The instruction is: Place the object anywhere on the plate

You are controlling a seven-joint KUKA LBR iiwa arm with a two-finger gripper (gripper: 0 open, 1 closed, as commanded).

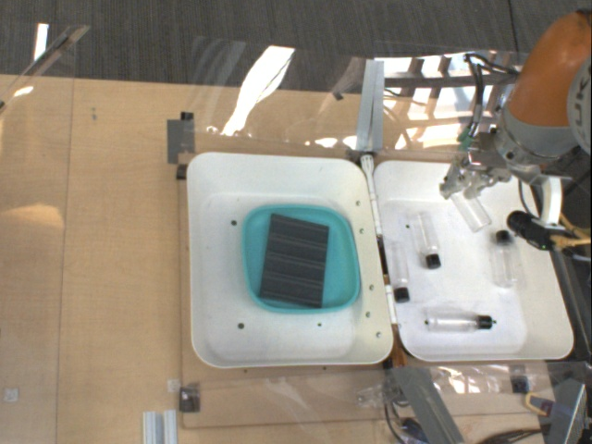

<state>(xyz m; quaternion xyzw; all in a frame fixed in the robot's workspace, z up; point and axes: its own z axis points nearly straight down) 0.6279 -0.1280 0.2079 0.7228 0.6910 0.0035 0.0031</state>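
A dark grey ribbed rectangular block (295, 260) lies flat on the teal plate (344, 248), near its middle, in the left bin (213, 276). My gripper (470, 181) hangs over the far part of the right bin (541, 336), well to the right of the plate. Its pale fingers stand apart with nothing between them. The grey arm with its orange band comes in from the upper right corner.
Several clear tubes with black caps lie scattered in the right bin: one (426, 240) near the middle, one (460, 322) along the front, one (504, 257) at the right, one (473, 213) just below the gripper. A metal post (372, 100) stands behind the bins' shared edge.
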